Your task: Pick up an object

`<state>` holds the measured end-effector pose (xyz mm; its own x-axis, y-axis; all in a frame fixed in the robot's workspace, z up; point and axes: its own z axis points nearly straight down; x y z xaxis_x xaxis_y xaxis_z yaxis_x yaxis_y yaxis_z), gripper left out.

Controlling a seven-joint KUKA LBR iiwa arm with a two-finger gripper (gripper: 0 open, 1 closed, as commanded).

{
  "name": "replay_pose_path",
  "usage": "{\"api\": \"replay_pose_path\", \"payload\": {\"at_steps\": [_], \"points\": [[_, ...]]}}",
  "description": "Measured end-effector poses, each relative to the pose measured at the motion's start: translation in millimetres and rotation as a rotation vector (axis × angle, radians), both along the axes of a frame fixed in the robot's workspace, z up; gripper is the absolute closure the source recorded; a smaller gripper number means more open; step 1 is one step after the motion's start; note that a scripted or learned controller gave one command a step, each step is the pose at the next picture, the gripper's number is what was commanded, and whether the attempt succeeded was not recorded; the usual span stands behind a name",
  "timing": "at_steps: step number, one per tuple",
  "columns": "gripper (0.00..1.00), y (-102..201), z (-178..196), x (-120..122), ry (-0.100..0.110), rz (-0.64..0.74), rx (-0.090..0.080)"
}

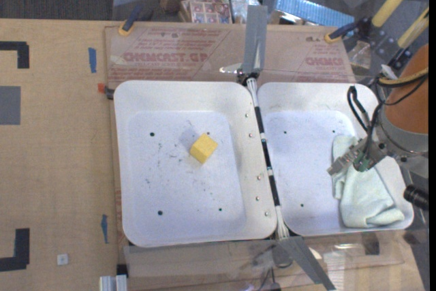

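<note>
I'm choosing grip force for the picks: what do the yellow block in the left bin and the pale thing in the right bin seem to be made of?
The yellow block looks rigid, likely foam or plastic: sharp edges, flat matte faces, though the material is uncertain. The pale thing looks like soft cloth: rumpled folds, limp rounded outline, matte pale-green surface.

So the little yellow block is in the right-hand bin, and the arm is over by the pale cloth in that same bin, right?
Not quite. The camera view shows the yellow block lying in the left bin, not the right one. The rest holds: the gripper is over by the pale cloth in the right bin.
</note>
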<state>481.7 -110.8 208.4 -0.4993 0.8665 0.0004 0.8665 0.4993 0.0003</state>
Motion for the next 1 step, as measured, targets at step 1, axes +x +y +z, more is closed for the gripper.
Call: {"api": "replay_pose_path", "payload": {"at_steps": [1], "points": [[0.00,-32.3,-3.3,-1.6,-0.004,0.000,-0.002]]}}
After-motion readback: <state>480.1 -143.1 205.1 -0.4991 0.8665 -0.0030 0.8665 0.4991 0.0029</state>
